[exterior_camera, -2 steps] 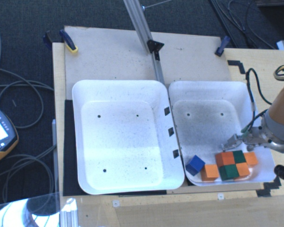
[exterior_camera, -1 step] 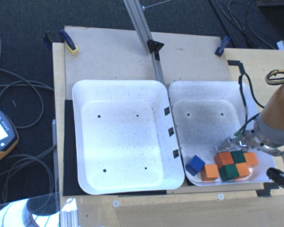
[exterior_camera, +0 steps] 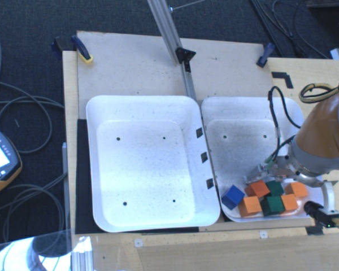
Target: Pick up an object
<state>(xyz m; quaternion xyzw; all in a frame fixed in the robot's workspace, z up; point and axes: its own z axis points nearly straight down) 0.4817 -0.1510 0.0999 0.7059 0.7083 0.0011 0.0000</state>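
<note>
So here's me, reaching in from the right, arm bent down over the right bin. My pincer sits low in that bin's near right part, right at the top edge of the block pile. Honestly can't tell if it's open or shut from up here; the wrist covers most of it and the bit that pokes out is a blur. Nothing I can see is clamped in it.

All the blocks are bunched in the near right corner of the right bin:
- blue block on the left end of the bunch, a little apart, close to the bin's left wall
- orange block just beside it, at the near rim
- a redder orange block behind that one, closest to my pincer along with the dark green block
- green block in front, touching the orange ones around it
- another orange block at the right, partly under my wrist

They're packed tight, sides touching, some tilted.

The left bin sits right up against the right one, rims touching. Both are on a pale board, with a blue clamp at its far left corner and another clamp at the far right. A metal pole slants down from the top to the seam between the bins. A black cable loops off my arm over the right bin. Loose cables lie on the dark carpet to the left.
</note>
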